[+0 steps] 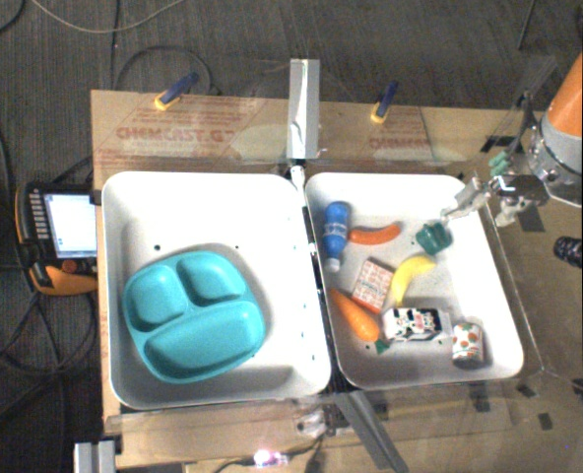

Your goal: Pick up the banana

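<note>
The curved yellow banana [411, 275] lies in the middle of the right white bin [503, 358], just beside a small patterned card box [373, 284]. The grey robot gripper [488, 194] hangs over the bin's far right corner, well apart from the banana. I cannot tell how its fingers stand. A teal plastic tray with three parts [195, 313] sits in the left white bin [119, 200].

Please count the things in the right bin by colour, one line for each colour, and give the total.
Orange: 2, carrot and chili-like piece
Yellow: 1, banana
Blue: 1, bottle
Teal: 1, small piece
Multicoloured: 3, printed card, cow-print carton, spotted can
Total: 8
</note>
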`<state>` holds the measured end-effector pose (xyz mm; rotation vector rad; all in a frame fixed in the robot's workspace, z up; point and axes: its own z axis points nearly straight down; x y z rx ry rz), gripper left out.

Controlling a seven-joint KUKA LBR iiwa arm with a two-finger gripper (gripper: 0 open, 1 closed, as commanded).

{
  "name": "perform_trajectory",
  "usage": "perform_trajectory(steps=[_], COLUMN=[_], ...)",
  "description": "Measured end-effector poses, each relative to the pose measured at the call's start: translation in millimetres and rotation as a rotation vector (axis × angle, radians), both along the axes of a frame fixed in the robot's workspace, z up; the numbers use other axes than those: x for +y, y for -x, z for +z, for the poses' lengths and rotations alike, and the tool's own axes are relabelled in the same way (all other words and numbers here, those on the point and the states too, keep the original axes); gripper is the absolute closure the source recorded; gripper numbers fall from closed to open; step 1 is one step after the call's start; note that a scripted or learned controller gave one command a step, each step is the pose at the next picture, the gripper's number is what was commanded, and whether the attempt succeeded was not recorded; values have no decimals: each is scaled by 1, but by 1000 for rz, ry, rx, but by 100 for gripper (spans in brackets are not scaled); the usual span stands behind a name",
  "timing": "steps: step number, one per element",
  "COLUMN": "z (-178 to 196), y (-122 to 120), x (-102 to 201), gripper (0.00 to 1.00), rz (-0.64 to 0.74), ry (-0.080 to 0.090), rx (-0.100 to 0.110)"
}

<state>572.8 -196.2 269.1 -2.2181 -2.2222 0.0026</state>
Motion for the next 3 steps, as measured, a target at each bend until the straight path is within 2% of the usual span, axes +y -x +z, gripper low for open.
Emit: perform_trajectory(steps=[1, 2, 3], z=[-141, -180, -169], y=[41, 14, 13], x=[26, 1, 0], gripper=[0, 0, 100], rz=[143, 169, 169], ry=[-3, 3, 5], rx=[0, -9, -15])
